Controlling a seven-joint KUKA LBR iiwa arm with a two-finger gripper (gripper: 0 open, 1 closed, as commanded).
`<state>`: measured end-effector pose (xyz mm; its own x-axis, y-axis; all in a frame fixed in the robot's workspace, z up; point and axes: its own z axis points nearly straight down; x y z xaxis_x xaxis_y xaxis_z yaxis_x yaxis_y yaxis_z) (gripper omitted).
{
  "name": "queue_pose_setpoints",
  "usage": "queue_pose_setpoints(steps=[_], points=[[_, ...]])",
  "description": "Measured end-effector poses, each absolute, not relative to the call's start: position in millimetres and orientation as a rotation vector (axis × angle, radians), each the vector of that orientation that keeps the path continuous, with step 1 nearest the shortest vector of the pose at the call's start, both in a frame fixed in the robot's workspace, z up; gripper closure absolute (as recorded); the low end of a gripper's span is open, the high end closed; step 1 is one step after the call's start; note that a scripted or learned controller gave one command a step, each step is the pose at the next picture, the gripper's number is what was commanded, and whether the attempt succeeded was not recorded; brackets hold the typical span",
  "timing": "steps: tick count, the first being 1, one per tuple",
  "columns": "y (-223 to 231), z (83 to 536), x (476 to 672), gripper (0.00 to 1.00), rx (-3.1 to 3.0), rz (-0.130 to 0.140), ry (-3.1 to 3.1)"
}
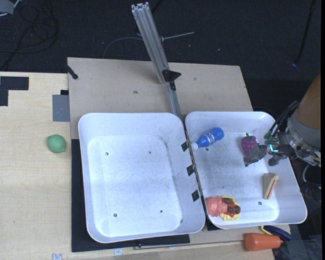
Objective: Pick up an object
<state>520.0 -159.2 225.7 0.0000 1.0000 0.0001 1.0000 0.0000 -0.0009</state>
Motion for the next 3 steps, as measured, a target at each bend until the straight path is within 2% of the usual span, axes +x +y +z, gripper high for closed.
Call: queue_pose_setpoints(steps=[1,3], points=[[-159.2,225.7,520.0,0.00,-2.221,0.001,-2.221],[-163.1,115.1,525.5,0.00,-2.218,0.004,-2.219]])
